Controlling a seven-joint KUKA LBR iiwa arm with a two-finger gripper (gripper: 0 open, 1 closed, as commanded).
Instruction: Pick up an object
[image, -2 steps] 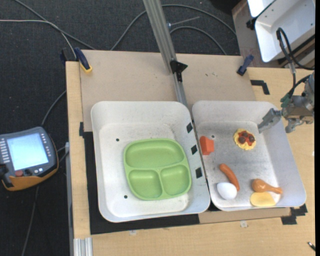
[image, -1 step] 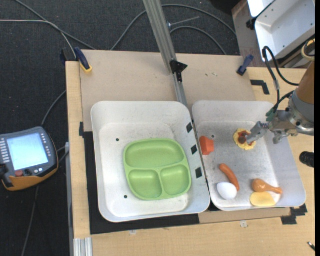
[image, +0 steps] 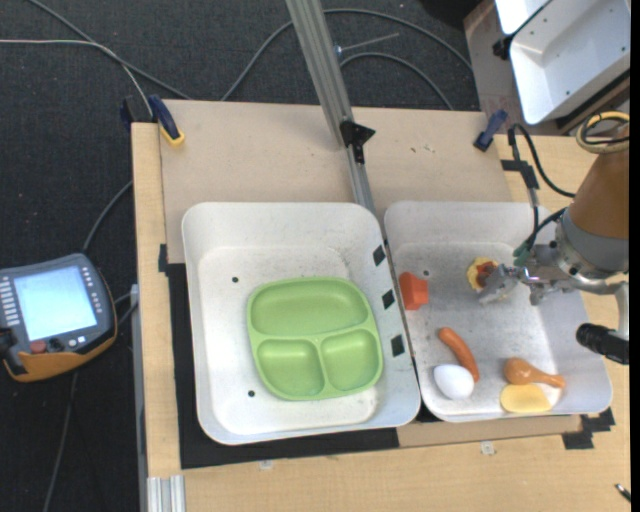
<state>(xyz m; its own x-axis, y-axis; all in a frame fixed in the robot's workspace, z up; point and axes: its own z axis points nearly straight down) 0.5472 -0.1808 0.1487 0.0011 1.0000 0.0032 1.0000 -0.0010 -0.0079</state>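
Gripper (image: 508, 278) at right bin's (image: 500, 214) upper right, touching small yellow-red object (image: 484, 272); finger state cannot be told. Carrot (image: 458, 351), egg (image: 453, 381) lower down.

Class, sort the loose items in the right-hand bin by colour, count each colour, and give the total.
Orange: 2, the block and the carrot-like piece.
White: 1, the egg.
Yellow-tan: 2, the drumstick-like piece and the yellow piece.
Yellow with red: 1, the small item beside the tool.
Total: 6
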